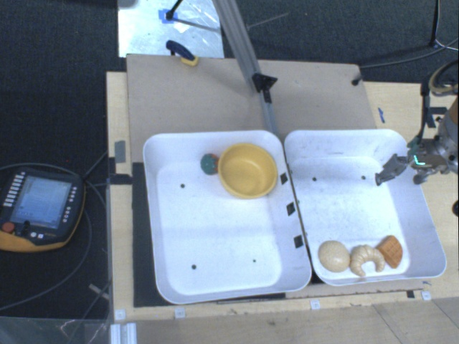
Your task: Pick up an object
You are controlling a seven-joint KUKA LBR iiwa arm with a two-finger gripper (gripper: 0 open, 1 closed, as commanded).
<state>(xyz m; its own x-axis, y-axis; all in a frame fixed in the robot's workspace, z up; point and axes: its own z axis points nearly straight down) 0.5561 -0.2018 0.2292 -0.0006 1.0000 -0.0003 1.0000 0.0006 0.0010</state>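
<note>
Objects for picking sit in two shallow white bins side by side on the tabletop [315,92]. In the left bin [215,264], a yellow bowl [247,170] stands upright near the far wall, with a small dark green ball [209,163] touching its left side. In the right bin [344,192], three items lie in a row along the near wall: a pale round bun [333,255], a curved croissant [366,259] just beside it, and an orange-brown wedge of bread [391,251] at the right end, close to or touching the croissant.

The gripper [401,169] hangs over the right bin's right side, well apart from the three items, reaching in from the right edge of the view. Its fingers appear spread, one grey tip [391,169] pointing left over the bin floor and another near the rim, though the wrist crowds the frame edge and the gap is hard to judge. Nothing lies between them.

Beyond the bins, a metal pole [240,38] crosses the brown board at a slant. A handheld control pendant [39,206] with a lit screen rests on the dark floor to the left.
</note>
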